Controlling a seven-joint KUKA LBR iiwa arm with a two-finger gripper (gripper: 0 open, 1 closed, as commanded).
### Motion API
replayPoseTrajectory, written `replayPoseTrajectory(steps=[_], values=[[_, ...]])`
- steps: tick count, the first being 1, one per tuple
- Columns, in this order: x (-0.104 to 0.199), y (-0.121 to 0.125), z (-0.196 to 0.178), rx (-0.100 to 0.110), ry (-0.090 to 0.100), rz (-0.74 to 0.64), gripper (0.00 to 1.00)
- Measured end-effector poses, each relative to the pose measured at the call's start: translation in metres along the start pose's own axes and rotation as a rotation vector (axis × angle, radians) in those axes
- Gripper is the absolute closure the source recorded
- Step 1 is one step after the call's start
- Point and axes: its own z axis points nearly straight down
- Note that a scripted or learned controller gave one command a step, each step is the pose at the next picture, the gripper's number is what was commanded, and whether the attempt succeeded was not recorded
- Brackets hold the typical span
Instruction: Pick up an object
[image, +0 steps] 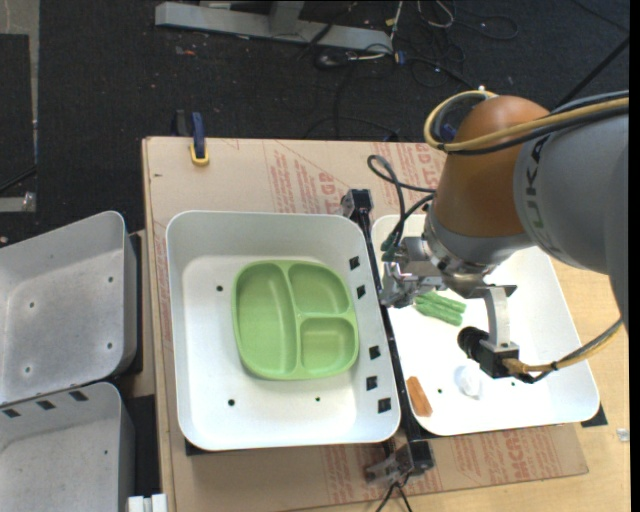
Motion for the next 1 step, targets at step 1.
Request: replayPoseTrajectory(steps=[1], values=[[0.0476,-0.0055,0.0058,-0.002,0.000,0.000,1.00]])
